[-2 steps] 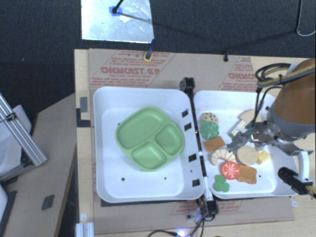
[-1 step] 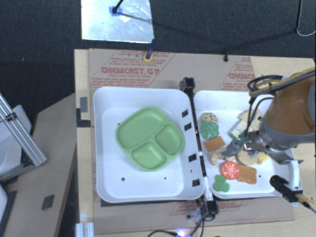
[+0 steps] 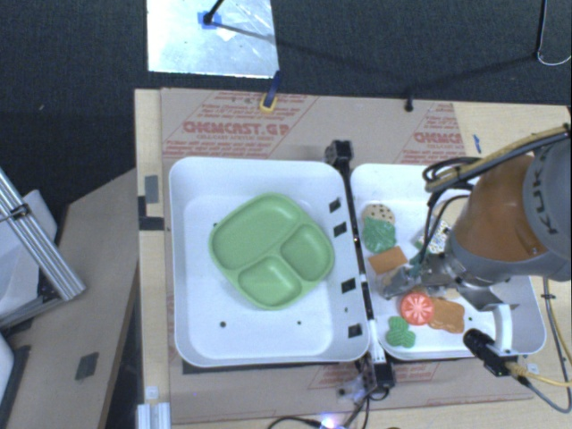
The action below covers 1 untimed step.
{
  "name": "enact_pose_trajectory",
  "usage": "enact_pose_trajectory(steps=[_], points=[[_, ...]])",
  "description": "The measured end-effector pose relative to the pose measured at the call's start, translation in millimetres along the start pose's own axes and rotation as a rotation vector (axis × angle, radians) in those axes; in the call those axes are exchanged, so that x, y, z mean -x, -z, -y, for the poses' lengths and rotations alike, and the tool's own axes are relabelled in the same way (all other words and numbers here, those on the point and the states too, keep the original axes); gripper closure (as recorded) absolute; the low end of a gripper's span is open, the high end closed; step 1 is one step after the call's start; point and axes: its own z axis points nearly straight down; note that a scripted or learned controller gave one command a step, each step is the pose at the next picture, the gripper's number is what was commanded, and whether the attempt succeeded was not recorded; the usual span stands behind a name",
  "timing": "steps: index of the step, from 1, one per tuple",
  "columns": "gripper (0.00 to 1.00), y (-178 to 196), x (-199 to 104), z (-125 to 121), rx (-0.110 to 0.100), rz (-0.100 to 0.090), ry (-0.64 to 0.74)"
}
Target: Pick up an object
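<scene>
Green divided plate point(image 3: 273, 250), 3 compartments, lies tilted in the left white bin point(image 3: 201, 204), roughly center-left of the frame. Nothing rests on it.

Black divider strip point(image 3: 350, 248) w/ clips runs between the 2 bins, from mid-frame down toward the bottom edge.

Right white bin point(image 3: 393, 181) holds the small items, all bunched in its left half, just right of center frame:
- dotted cookie-like disc point(image 3: 380, 212) at the top of the bunch
- dark green leafy piece point(image 3: 379, 235) just below it, touching or nearly so
- orange-brown flat piece point(image 3: 387, 260) below that
- red round piece point(image 3: 416, 307), tomato-like, lower down
- tan-orange flat piece point(image 3: 447, 315) touching the red one on its right
- small green lump point(image 3: 399, 333) near the bin's bottom edge, lower left of the red piece

Gripper point(image 3: 404, 281) sits lower right of frame, low over the right bin, between the orange-brown piece and the red round piece, close to both. Jaws: can't tell if wide or narrow, fingers are dark and blurred against the arm's shadow; no item visibly between them.

Arm point(image 3: 505, 217), orange band and grey body, comes in from the right edge and covers the bin's right half. Black cables loop over it.
</scene>
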Motion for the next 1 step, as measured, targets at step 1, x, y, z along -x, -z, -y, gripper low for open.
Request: enact_pose_trajectory(steps=[1], points=[[0.00,-30.8,-0.3,-0.3,0.003,0.001,-0.001]])
